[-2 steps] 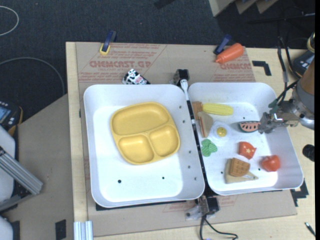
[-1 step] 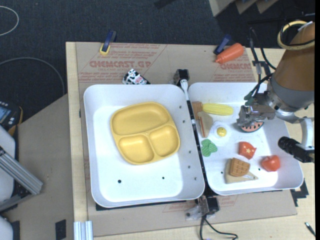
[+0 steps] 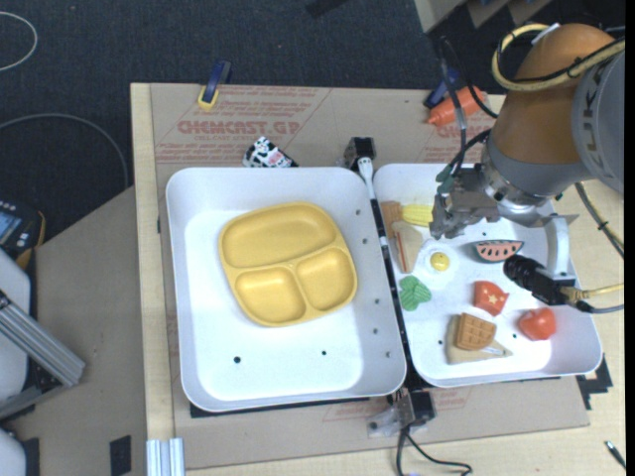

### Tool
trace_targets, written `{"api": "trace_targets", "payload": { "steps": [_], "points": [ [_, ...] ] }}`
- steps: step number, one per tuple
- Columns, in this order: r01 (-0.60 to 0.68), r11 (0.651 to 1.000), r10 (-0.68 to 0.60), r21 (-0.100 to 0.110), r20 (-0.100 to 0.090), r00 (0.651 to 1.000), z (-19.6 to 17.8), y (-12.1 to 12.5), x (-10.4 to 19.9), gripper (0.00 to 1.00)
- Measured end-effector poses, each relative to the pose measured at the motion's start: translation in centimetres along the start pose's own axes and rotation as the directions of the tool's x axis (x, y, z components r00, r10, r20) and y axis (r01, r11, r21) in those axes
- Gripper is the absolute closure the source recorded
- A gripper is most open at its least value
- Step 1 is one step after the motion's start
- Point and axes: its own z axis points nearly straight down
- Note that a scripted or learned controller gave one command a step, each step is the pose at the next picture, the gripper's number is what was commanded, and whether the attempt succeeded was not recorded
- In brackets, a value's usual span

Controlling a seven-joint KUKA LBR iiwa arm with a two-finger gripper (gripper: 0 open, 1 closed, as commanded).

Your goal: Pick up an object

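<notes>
We see toy foods in the right bin (image 3: 580,350): a yellow corn piece (image 3: 418,213) just left of the claw (image 3: 448,222), a fried egg (image 3: 438,261) below it, a watermelon slice (image 3: 497,250) to its lower right, and a waffle (image 3: 472,333) farther below. The claw hangs low over the bin's upper left; nothing shows between its fingers. Well left, a yellow divided plate (image 3: 288,262) lies in the other bin (image 3: 193,206).
</notes>
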Motion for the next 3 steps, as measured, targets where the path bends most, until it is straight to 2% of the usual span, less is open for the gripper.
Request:
{"api": "trace_targets", "payload": {
  "steps": [1, 2, 3],
  "points": [
    [-0.002, 1.000, 0.002, 0.006, -0.001, 1.000, 0.6, 0.1, 5.1, 1.00],
    [0.000, 1.000, 0.000, -0.001, -0.001, 1.000, -1.0, 1.8, 10.6, 1.00],
    [-0.004, 1.000, 0.004, 0.001, 0.000, 1.000, -1.3, 2.4, 12.6, 1.00]
  ]
}}
